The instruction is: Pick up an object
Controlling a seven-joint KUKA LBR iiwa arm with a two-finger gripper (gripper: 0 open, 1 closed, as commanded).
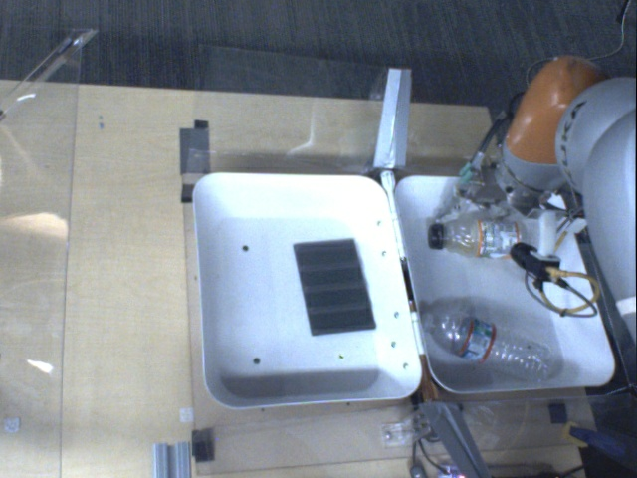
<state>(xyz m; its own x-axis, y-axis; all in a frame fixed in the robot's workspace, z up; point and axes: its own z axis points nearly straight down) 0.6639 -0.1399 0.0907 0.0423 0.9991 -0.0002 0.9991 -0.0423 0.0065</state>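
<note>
In the right bin (597,366) lie two clear plastic bottles. The upper bottle (470,235) lies on its side with its dark cap pointing left, in the bin's far half. My gripper (490,195) hangs right over that bottle's far side, under the orange band of the arm, and the wrist hides where it meets the bottle. The second bottle (490,341), with a blue and orange label, lies on its side near the front wall. A black ribbed slab (333,287) lies flat in the middle of the left bin (224,297).
A yellow and black cable (555,285) loops from the wrist over the right bin's right side. A metal post (392,118) stands behind the gap between the bins. The grey arm covers the right bin's far right corner.
</note>
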